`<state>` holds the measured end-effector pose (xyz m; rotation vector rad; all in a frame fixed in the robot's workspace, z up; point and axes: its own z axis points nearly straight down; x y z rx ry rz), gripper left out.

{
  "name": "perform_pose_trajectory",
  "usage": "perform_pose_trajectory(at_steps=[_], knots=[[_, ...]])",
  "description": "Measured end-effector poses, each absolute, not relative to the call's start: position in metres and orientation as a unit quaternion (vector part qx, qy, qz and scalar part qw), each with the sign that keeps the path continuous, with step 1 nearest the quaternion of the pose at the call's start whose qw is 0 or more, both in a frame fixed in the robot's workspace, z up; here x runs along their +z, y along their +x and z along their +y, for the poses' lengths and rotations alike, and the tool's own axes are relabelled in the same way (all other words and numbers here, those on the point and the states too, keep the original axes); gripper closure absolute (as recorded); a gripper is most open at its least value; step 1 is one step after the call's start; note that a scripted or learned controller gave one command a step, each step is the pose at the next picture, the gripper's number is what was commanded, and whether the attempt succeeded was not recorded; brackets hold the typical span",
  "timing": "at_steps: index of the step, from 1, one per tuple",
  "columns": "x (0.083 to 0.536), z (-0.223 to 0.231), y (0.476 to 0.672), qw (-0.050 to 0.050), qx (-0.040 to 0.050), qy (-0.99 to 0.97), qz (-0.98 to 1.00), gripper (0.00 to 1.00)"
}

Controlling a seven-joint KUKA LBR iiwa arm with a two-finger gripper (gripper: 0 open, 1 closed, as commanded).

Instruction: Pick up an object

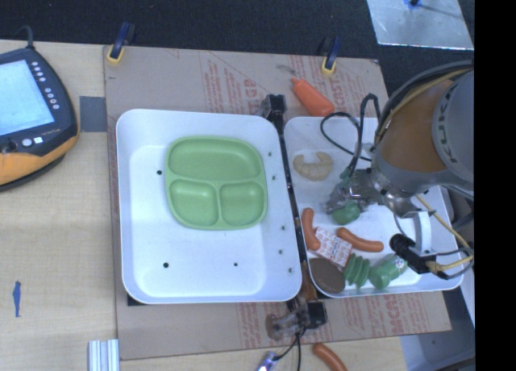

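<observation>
My gripper (345, 198) is low in the right bin (302, 139), near its middle. A small round green object (347, 214) lies directly beneath it, touching or nearly touching the tip. Around it lie a beige croissant-shaped piece (313, 165), an orange sausage (308, 228) by the bin's left wall, a second orange sausage (360, 239), a red and white packet (332, 246), a brown disc (326, 275), a green pickle (357, 271) and another green piece (385, 273). The arm's body hides the bin's right part.
The left bin (145, 224) holds a green divided plate (216, 181). An orange carrot (312, 97) lies outside behind the right bin; another orange piece (326, 355) sits at the front edge. A control pendant (28, 111) rests far left. Black cables (347, 131) loop above the gripper.
</observation>
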<state>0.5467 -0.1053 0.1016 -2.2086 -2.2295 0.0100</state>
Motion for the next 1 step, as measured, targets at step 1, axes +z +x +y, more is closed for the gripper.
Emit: perform_pose_trajectory(at_steps=[1], knots=[[0.1922,-0.0435,0.5447,0.001,0.0004,-0.705,-0.709,1.00]])
